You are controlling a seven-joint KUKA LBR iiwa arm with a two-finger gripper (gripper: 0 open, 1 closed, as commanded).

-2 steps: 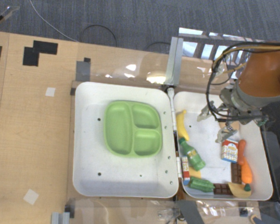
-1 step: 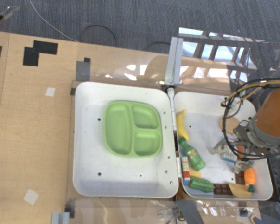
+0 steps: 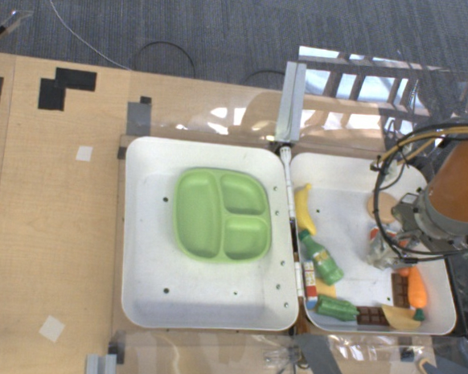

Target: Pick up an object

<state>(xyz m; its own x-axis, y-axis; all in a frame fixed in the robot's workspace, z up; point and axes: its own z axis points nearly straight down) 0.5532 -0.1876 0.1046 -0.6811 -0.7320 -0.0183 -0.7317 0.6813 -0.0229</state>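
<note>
Two white bins sit side by side on the tabletop. One green tray (image 3: pixel 220 215) sits mid left bin (image 3: pixel 141 296). Right bin (image 3: pixel 341 205) has one banana (image 3: pixel 304 209) by its left wall, a green bottle (image 3: pixel 321 260) below it, a green veggie (image 3: pixel 334 309) at the front edge, and a carrot (image 3: pixel 416 289) by some brown blocks (image 3: pixel 400 292) near the right corner. Pincer (image 3: pixel 384 252) hangs over the bin's right side, can't tell its state.

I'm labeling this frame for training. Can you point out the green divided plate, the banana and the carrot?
green divided plate (image 3: pixel 220 215): camera view, on the ridge between its compartments.
banana (image 3: pixel 304 209): camera view, mid-length of its yellow body.
carrot (image 3: pixel 416 289): camera view, middle of its orange body.
</note>
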